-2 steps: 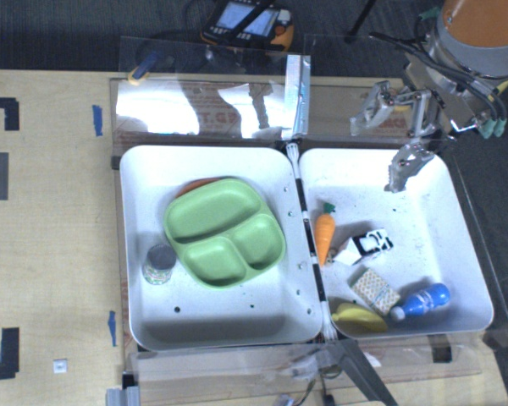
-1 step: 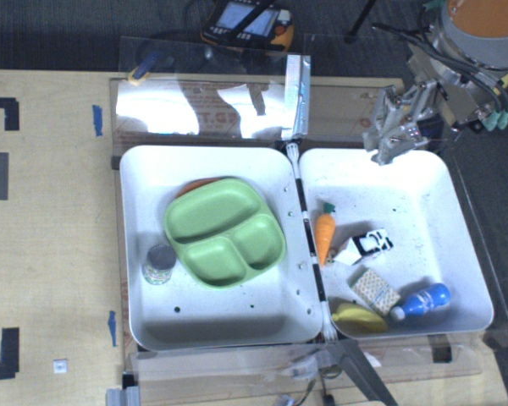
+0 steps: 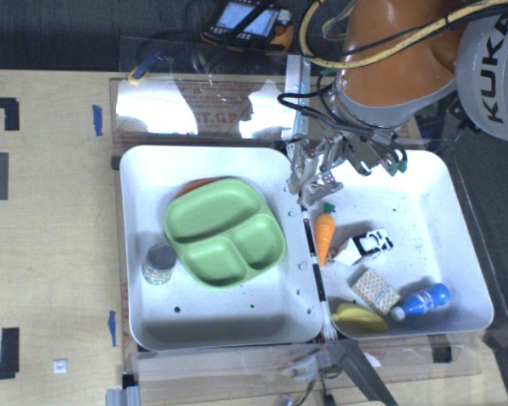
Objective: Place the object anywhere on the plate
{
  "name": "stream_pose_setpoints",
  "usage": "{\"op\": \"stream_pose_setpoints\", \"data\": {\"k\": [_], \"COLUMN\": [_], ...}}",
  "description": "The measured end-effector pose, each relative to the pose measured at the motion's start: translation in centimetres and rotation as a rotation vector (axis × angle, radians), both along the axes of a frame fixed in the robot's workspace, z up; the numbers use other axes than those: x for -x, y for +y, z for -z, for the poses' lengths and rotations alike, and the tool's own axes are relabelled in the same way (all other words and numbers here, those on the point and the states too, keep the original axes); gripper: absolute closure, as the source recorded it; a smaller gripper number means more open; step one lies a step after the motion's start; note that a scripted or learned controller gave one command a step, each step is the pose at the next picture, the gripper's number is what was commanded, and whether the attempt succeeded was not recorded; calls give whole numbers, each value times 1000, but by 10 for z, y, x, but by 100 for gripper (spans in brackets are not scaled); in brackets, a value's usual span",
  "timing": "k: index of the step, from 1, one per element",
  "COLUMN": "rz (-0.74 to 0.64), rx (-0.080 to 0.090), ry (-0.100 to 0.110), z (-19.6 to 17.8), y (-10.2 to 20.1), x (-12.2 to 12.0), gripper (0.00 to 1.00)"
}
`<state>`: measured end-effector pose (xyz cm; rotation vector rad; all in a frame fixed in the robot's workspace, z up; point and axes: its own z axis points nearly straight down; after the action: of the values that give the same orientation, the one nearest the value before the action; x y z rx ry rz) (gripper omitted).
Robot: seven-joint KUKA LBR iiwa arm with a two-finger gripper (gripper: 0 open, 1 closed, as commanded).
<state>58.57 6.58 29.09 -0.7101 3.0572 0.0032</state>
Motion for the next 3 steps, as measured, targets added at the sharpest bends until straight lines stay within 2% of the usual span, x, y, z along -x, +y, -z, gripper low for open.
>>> {"op": "stream_pose_setpoints", "data": {"k": [1, 2, 3], "rz": [243, 365, 321], "rx": [-1, -2, -1], "ry": [-5, -2, -4], "z": [-125, 17, -145], "y": [36, 90, 94], "x": [23, -11, 33], "gripper": [100, 100, 100]}}
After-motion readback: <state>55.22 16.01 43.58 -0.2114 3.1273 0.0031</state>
